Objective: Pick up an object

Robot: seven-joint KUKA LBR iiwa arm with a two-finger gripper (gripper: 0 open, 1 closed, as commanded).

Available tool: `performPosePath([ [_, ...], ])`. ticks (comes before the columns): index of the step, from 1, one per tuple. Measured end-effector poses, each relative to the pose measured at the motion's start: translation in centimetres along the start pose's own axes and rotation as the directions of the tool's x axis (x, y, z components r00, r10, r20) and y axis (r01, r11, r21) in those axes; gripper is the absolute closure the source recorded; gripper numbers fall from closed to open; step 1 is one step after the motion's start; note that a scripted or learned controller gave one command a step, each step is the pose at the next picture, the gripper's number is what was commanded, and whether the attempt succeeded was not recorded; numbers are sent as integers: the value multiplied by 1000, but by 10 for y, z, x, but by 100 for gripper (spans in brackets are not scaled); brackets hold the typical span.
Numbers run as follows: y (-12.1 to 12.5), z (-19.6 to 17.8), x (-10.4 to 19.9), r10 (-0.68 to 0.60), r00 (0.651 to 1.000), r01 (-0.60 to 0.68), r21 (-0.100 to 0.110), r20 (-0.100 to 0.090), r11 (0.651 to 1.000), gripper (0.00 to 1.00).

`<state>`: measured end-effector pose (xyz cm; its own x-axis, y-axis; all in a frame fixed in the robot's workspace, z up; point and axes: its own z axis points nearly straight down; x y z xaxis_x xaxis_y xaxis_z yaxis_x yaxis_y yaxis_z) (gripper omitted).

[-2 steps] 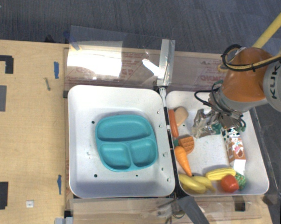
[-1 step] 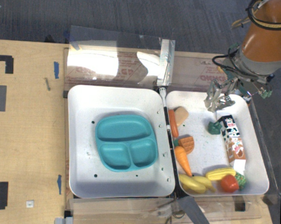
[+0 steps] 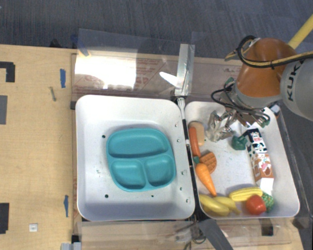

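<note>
Camera view: right bin point(image 3: 290, 197), near edge, holds banana point(image 3: 216, 204), corn point(image 3: 245, 193), tomato point(image 3: 255, 204). Further in, carrot point(image 3: 205, 178), waffle point(image 3: 208, 160), milk carton point(image 3: 259, 158), sausage point(image 3: 196, 137). Left bin point(image 3: 88, 145) carries a teal tray point(image 3: 140, 158). At the right bin's far end, gripper point(image 3: 222, 127) low beside a green piece point(image 3: 239, 142); cannot tell finger state.

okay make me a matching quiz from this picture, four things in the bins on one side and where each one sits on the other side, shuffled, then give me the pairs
Things:
1. teal divided plastic tray
2. red toy tomato
3. orange toy carrot
4. metal two-finger gripper

Places:
A. right bin, near corner
B. left bin, middle
C. right bin, far end
D. right bin, along the left wall

Pairs: 1-B, 2-A, 3-D, 4-C
</note>
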<state>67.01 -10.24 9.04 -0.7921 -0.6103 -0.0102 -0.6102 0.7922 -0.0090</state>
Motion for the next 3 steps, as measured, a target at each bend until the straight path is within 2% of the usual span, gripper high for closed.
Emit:
performPosePath([
  [1, 9, 3, -5, 229, 973, -230, -4, -6, 973, 100],
  [2, 23, -133, -22, 253, 967, -253, 4, 10, 967, 100],
  [3, 53, -172, -43, 314, 949, -314, -2, 3, 949, 100],
])
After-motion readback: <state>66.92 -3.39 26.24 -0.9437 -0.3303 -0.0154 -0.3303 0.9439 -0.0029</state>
